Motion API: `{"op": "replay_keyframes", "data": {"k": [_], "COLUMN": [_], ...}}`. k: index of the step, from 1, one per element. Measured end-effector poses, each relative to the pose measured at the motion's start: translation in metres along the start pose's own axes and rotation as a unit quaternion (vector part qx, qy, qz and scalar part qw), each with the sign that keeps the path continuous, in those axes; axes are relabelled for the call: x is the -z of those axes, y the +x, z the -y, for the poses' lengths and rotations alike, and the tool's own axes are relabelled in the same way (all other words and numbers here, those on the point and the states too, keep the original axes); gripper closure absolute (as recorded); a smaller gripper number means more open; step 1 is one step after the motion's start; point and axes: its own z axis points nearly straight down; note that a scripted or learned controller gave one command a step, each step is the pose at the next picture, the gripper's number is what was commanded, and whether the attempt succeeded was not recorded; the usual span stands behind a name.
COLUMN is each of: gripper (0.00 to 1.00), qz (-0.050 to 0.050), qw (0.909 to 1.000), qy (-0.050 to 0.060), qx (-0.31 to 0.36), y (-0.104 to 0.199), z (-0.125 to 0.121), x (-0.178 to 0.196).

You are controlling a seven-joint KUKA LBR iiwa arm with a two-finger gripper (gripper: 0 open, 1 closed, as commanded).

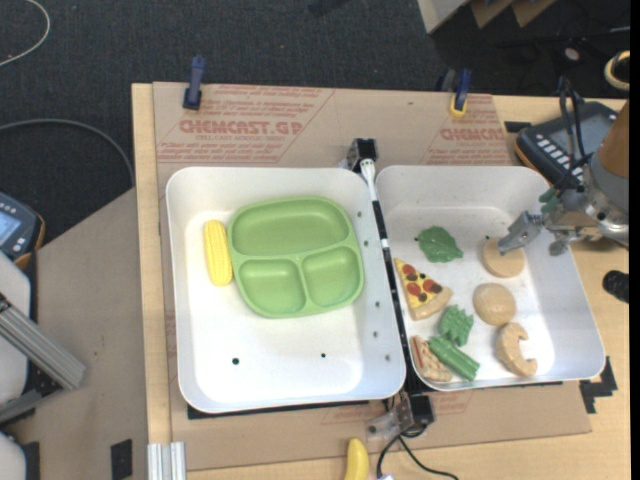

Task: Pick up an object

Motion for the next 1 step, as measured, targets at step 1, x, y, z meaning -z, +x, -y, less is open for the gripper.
{"op": "replay_keyframes", "data": {"k": [1], "gripper": [0.00], "qz": [-0.001], "qw": [1.0000], "qy": [0.002], "qx": [-0.001], "y": [0.0127], "z": [0.0801], "x": [-0.1006]}}
